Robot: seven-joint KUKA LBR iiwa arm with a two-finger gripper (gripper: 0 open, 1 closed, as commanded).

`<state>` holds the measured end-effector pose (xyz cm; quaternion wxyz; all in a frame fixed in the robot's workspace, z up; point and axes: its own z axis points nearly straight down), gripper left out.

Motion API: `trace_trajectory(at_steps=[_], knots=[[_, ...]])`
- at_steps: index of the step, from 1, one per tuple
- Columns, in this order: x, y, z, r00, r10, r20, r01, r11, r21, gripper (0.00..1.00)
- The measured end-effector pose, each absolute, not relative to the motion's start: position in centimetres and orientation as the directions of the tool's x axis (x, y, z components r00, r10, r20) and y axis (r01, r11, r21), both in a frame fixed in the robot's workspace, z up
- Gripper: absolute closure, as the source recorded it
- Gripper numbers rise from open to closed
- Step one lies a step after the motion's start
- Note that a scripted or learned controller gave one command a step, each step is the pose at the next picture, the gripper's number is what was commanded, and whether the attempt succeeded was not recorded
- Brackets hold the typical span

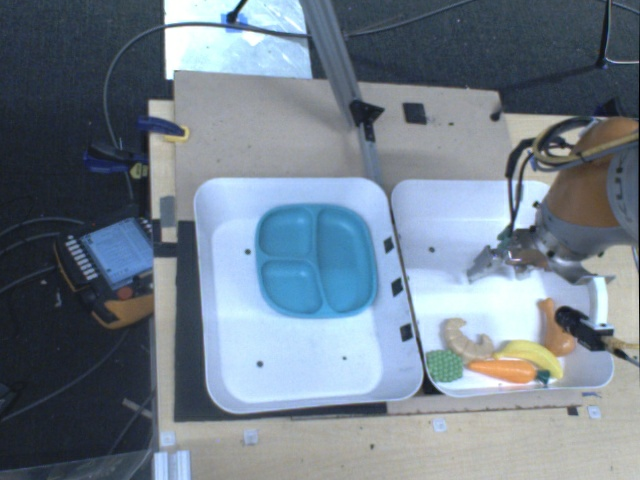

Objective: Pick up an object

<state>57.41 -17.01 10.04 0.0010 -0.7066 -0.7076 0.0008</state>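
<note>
My gripper point(505, 264) hangs over the middle of the right bin point(440, 218), its grey fingers point(482, 265) spread open with nothing between them. The objects lie below it along the bin's front edge. There is a beige curved piece point(466, 339), a small green item point(446, 366), an orange carrot point(503, 371), a yellow banana point(532, 352) and a brown-orange piece point(555, 329) at the right. The gripper is apart from all of them, up and to the left of the brown-orange piece.
The left bin point(230, 298) holds a blue divided plate point(318, 260). A grey pole point(335, 48) slants over the bench's back edge. A handheld device point(110, 258) and cables lie on the floor to the left.
</note>
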Motion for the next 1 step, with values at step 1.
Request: trace_trajectory(at_steps=[1], knots=[[57.61,-17.04,8.68,-0.001,1.000,-0.001,1.000,0.001,0.004,0.00]])
